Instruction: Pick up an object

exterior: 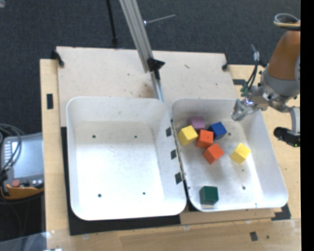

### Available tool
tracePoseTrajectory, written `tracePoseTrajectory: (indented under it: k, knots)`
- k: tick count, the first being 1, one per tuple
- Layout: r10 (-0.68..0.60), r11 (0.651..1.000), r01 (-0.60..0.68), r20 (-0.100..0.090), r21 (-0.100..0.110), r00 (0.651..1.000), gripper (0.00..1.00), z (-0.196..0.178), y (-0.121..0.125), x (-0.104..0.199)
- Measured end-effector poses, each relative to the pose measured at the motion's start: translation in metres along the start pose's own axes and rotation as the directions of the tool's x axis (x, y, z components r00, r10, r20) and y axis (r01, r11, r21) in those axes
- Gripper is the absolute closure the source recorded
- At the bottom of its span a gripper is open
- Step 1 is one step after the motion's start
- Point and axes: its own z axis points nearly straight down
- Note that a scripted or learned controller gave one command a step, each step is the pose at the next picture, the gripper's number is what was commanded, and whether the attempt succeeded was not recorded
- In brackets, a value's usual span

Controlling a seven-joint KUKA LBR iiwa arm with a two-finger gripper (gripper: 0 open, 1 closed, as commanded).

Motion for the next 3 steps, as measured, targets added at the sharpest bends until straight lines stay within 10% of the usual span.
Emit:
tracePoseTrajectory:
  k: [2,3]
  knots:
    - [-0.002,1.000,0.002,0.000,-0.002,1.000,1.00,-0.114,0.007,0.006]
    - [-0.001,1.000,0.001,-0.002,0.005,1.000,1.00,-0.107,-0.015,0.049]
